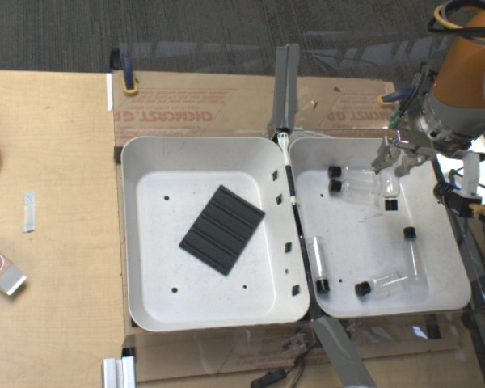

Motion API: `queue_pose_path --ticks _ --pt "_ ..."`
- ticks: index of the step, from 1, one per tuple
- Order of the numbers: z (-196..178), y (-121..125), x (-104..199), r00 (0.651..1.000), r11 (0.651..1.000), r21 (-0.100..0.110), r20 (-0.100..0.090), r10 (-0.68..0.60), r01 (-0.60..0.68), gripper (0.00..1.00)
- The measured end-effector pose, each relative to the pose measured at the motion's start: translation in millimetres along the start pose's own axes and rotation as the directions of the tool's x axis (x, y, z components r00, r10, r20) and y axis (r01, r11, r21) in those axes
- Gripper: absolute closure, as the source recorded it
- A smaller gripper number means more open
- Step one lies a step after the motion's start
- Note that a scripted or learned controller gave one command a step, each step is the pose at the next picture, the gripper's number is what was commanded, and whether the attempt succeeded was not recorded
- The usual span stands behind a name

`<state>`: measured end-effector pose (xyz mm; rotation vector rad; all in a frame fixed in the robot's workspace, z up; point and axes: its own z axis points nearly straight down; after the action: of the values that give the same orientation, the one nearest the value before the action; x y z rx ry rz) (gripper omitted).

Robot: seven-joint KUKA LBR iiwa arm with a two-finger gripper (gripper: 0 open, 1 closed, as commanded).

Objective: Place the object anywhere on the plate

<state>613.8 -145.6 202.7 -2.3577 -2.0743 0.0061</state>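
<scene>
Grey arm [457, 111], orange band, silver claw [392, 162].

A single fixed camera looks down on the bench from above, tilted so that the near edge of the scene sits at the bottom of the frame and the far edge at the top. It stands far enough back to take in both shallow white bins whole: the left bin [145, 241] fills the centre-left, the right bin [436, 297] the centre-right, their inner rims meeting near the middle. Past the bins, the view reaches a strip of brown cardboard [226, 107] and dark carpet [186, 14] at the far side, and pale wooden benchtop [48, 152] at the left. The grey and orange arm [461, 71] enters at the far right corner.
</scene>
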Motion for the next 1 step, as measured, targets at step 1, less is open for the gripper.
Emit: queue_pose_path --ticks 1 --pt "11.8 37.4 60.4 0.998 0.998 -0.002 0.0 0.055 -0.055 1.0"
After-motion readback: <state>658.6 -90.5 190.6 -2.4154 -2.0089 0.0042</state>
